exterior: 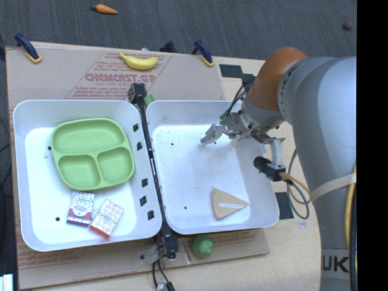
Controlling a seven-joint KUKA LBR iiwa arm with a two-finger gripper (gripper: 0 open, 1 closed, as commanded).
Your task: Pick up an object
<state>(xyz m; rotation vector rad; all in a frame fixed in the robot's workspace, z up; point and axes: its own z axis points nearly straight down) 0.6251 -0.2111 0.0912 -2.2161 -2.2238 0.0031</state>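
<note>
I read the two-finger gripper [209,137] as poised over the upper part of the right white bin [182,217]; whether its jaws are apart or together I cannot tell. The tan wedge-shaped block [227,204] lies flat near that bin's lower right corner, below the gripper and well apart, its point toward the upper left.

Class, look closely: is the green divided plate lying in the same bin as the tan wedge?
No: the green divided plate lies in the left bin, the tan wedge in the right bin.
</note>
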